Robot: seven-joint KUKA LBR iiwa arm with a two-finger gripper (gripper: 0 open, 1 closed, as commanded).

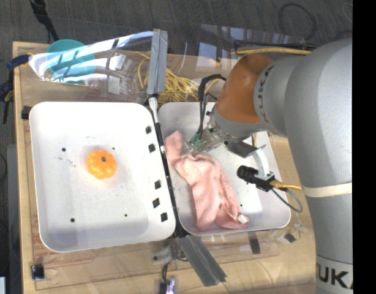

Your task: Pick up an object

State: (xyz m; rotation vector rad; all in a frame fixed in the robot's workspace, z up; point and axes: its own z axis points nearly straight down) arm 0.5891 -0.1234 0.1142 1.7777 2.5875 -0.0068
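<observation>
A pink cloth (206, 185) lies crumpled in the right bin (270, 216), stretching from its upper left toward its front edge. My gripper (197, 143) is down at the cloth's upper end, touching or just above the fabric; the wrist hides how its fingers stand. An orange, pumpkin-like object (101, 164) sits alone in the left bin (59, 225), left of centre, far from the gripper.
The grey arm with its orange band (243, 97) covers the right bin's upper right part. A divider with black clips (157, 176) separates the two bins. Yellow cables (169, 84) and clear plastic (96, 60) lie behind the bins.
</observation>
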